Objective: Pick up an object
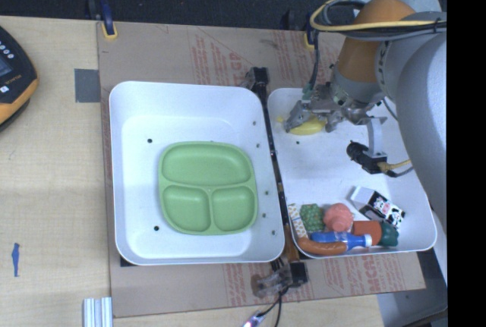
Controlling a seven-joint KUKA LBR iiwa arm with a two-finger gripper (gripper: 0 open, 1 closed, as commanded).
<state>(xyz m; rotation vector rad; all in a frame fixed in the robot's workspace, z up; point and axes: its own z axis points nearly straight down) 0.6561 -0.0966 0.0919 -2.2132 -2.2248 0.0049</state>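
While a heap of small toy foods [342, 231] crowds the near edge of the right bin [323, 170], and the green divided plate [206, 187] sits in the left bin [129, 166], the gripper [323, 114] hangs at the far corner over a yellow banana-like piece [304, 127]. Its finger state cannot be told. The piece looks light, smooth and curved; gripping across its narrow middle seems best.

wood bench [53, 189]: cardboard sheet [197, 52] w/ 2 white bins [121, 166], [410, 189]; grey tape [86, 85].
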